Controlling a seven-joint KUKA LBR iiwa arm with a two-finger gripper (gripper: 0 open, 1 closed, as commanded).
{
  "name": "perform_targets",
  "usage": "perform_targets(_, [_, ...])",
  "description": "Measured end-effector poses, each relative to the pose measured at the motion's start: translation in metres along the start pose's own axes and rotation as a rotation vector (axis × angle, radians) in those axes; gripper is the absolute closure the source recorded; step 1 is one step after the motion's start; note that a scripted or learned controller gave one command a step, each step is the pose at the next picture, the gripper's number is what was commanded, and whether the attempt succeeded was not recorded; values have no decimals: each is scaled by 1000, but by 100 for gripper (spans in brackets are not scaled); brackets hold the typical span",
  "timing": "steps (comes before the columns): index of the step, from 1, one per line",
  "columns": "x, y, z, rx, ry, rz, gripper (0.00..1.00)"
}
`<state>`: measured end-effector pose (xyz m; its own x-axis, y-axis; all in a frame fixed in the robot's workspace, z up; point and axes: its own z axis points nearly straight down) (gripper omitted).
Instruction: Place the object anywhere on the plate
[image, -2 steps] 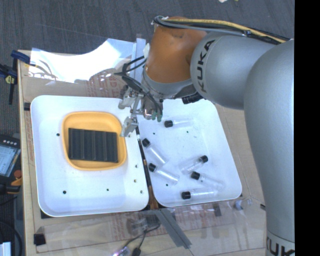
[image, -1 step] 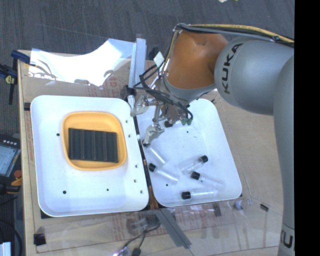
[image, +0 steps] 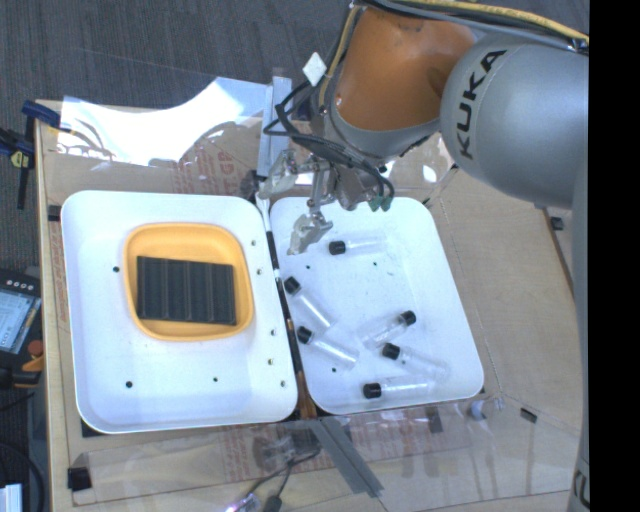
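Clear plastic vials with black caps lie scattered in the right bin (image: 455, 330), all of them loose on its floor. The nearest vial (image: 352, 244) lies just right of the gripper (image: 305, 235), close beside it but not between the fingers. A second vial (image: 303, 300) lies below the gripper, near the bin's left wall, and a third (image: 325, 343) sits further below that. Three more are down and to the right of the gripper: one (image: 392, 324) with its cap pointing up-right, one (image: 410, 358) just under it, and the last (image: 395, 387) near the bin's lower edge.

Nothing is pinched by the gripper, which hangs low over the upper-left corner of the right bin; whether its fingers are spread or pressed together cannot be told from this angle. Above it rises the wrist with dark cables, then the orange band (image: 385, 60) and the grey arm (image: 525, 100) reaching off to the upper right.

Well to the left of the gripper, across the wall where the two bins meet, the plate (image: 145, 245) rests in the left bin (image: 90, 370). It is yellow with rounded corners, and a dark ribbed panel covers its middle. No vial lies on it.

A bench (image: 500, 240) of pale board carries both bins, with clear sheeting over it.
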<state>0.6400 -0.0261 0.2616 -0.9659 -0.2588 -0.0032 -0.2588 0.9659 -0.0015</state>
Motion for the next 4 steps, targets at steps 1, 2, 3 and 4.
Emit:
perform_targets(1, [22, -67, 85, -5, 5, -417, 0])
perform_targets(2, [23, -50, 69, -3, 1, -669, 0])
perform_targets(3, [34, -68, 56, -3, 0, -943, 0])
perform_targets(4, [17, 4, 63, -7, 3, -1358, 0])
